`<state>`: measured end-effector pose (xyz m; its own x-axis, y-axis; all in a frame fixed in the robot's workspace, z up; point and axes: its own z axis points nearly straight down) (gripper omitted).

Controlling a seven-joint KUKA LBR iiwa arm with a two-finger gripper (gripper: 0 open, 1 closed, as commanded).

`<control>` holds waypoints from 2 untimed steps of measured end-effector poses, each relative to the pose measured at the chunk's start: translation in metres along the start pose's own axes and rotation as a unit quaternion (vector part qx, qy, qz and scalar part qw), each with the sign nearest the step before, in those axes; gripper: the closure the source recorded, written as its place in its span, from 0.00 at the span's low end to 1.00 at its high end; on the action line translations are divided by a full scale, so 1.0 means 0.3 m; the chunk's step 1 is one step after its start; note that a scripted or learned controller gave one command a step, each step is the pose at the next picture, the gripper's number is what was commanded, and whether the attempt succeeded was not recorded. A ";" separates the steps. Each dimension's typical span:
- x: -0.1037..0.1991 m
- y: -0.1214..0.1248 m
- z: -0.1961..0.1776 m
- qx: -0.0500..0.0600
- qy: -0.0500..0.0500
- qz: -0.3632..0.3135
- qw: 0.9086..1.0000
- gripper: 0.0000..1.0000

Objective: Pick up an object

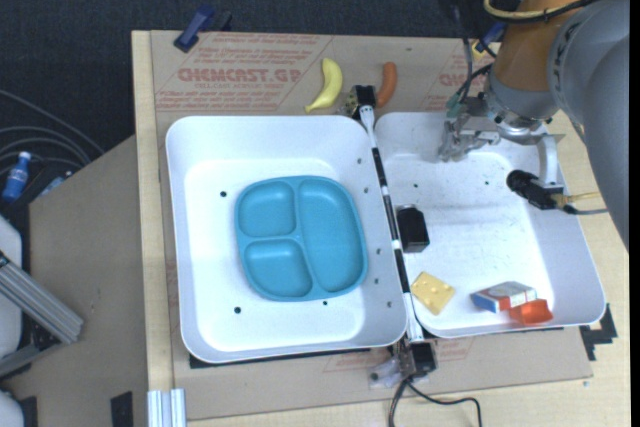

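Observation:
My gripper hangs low over the far end of the right bin, with nothing visibly between its tips. Near the front of that bin lie a yellow cheese wedge, a small red, white and blue box and an orange piece touching the box. A black block rests at the bin's left wall, by the divider. All of these are well in front of the gripper.
The left bin holds a blue divided plate. On the bench behind the bins lie a yellow banana and an orange sausage-shaped toy. A blue object sits at the bench's far left corner.

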<state>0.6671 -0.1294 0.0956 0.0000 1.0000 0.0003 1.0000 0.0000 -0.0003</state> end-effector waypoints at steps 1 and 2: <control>0.001 0.002 -0.034 -0.001 0.000 0.000 1.000 1.00; 0.003 0.004 -0.068 -0.002 0.000 0.000 1.000 1.00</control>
<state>0.6682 -0.1285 0.1160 0.0000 1.0000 0.0006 1.0000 0.0000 0.0029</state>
